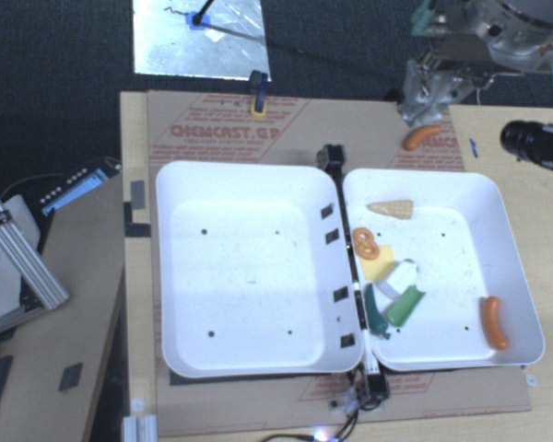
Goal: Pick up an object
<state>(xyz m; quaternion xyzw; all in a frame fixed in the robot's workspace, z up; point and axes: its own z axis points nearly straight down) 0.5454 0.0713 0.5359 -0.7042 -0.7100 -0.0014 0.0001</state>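
While the arm point(521, 12) is reaching in from the upper right corner of the view, its grey wrist is hanging above the far edge of the desk point(212, 122), beyond the right bin point(511, 247), with the orange band just showing at the top of the frame. The tool point(422, 109) is pointing down toward the cardboard sheet behind the bins, and whether it is wide or narrow cannot be told from this angle. An orange sausage-shaped piece point(422, 137) is showing directly under the tool, just outside the right bin's far rim; it cannot be told whether this piece is lying on the cardboard or hanging at the tool. Inside the right bin, a tan wedge point(391, 209) is lying near the far wall, and a small orange pretzel point(365, 243) is sitting beside the divider, with a yellow piece point(378, 265) just below it. A green object point(404, 307) is lying tilted near a dark green one point(376, 313) toward the near side, and a second orange sausage point(494, 323) is resting by the right wall, well apart from the tool. The left bin point(170, 247) is sitting beside the right one, touching it along the middle
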